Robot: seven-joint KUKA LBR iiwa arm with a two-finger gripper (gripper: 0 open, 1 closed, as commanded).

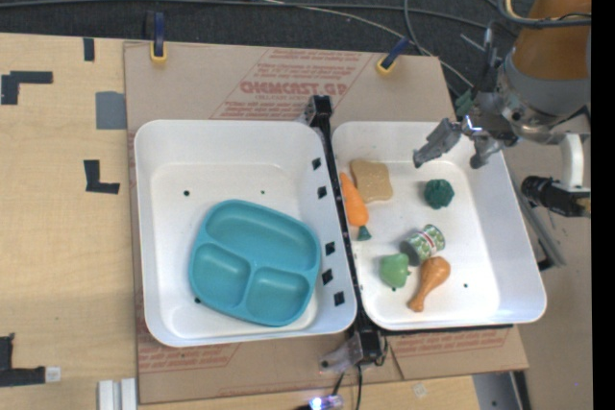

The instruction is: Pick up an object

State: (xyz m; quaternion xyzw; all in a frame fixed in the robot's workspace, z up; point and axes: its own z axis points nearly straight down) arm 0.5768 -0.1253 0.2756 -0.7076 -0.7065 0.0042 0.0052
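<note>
Dark green broccoli (439, 193); small, knobbly, lying free

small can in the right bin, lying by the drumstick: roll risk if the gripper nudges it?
Likely yes. The can lies on its side on the smooth white bin floor, so a sideways push would probably roll it. The drumstick and green pepper sit close and may stop it on that side. Its rounded, glossy wall looks slippery for two fingers.
</note>
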